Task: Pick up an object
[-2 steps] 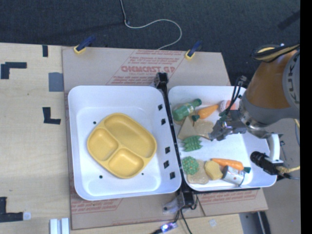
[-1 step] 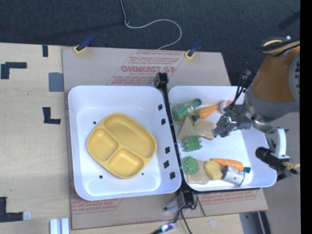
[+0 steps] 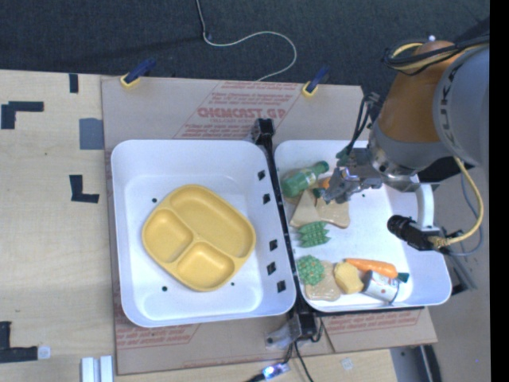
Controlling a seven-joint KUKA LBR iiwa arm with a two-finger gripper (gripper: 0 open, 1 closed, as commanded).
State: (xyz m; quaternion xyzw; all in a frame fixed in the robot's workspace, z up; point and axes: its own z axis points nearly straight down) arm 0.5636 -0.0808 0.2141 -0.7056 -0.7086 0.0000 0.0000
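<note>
**My jaws low over the right bin, above the toast slice**

My arm, grey with an orange band, reaches in from the right. My gripper hangs low in the right bin, near its far left part. Whether my jaws are apart or together I cannot tell; the wrist hides them, and nothing shows between them.

Right bin contents: a green bottle lies at the far left, just beside my gripper. A tan toast slice lies directly under and in front of it. A small green ridged piece sits nearer the camera. Along the near edge: a green broccoli-like piece, a yellow lump, an orange carrot and a silver can, close together.

Left bin: a yellow divided plate, lying flat.

Both bins rest on cardboard on the tabletop.
</note>
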